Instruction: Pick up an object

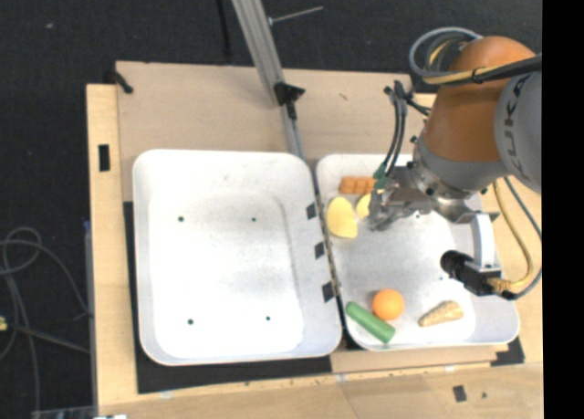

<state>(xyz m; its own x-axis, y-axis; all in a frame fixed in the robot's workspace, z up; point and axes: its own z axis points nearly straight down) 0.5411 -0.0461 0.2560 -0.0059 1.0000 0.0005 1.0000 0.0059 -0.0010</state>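
My gripper hangs low over the back left part of the right bin, under the grey and orange arm. Just to its left lies a pale yellow object, with a small yellow piece between that and the gripper. An orange carrot-like piece lies behind them near the bin's back rim. Toward the front of the same bin sit an orange ball, a green cylinder and a tan wedge.
The left bin stands beside the right one, their rims joined by black clips. A slanted metal pole rises behind the bins. Cables loop off the arm at the right.
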